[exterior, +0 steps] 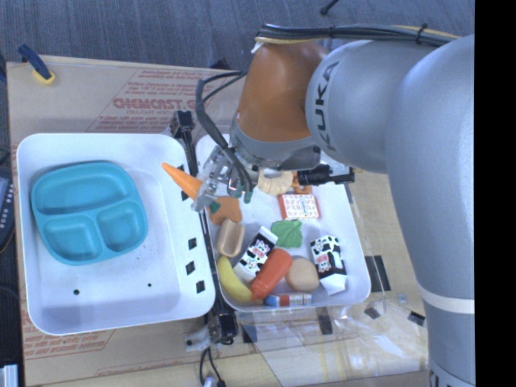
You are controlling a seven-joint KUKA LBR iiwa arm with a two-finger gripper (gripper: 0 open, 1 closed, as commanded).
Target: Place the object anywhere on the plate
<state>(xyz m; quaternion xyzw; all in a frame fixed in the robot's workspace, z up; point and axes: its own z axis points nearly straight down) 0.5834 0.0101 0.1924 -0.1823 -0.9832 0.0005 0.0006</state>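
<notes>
Seemingly lifted for the trip leftward, the carrot (184, 180) sits pinched at its stub end between the gripper's (211, 190) fingers, over the wall between the bins, well short of the plate (87, 210).

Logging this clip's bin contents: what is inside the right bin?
The right bin holds toy food: a carrot, a banana, two cow-print cartons, a green leaf, a waffle piece and a marker. The arm covers the bin's far end.
</notes>
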